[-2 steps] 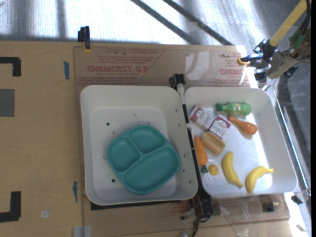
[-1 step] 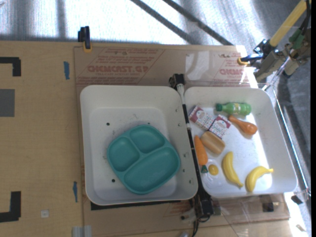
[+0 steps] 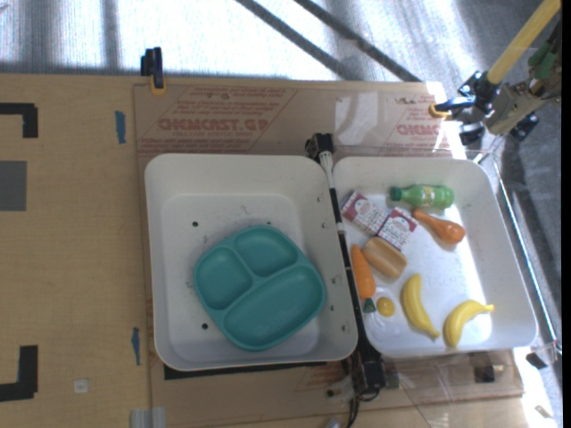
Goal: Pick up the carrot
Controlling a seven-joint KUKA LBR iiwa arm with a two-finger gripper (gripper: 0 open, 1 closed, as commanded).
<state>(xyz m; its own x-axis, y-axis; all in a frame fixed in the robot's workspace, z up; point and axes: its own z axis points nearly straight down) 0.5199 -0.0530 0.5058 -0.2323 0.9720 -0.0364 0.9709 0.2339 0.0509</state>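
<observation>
Beside the right white bin's (image 3: pixel 482 181) near-left wall lies the long orange carrot (image 3: pixel 362 273), touching a tan bread roll (image 3: pixel 384 259). Farther off, beyond that bin's far-right corner, the gripper (image 3: pixel 473 110) hangs; its grip state I cannot tell.

The arm (image 3: pixel 533 27) slants in from the upper right corner. Its gripper (image 3: pixel 464 105) hangs low at the arm's end, pointing left, beyond the far right edge.
</observation>
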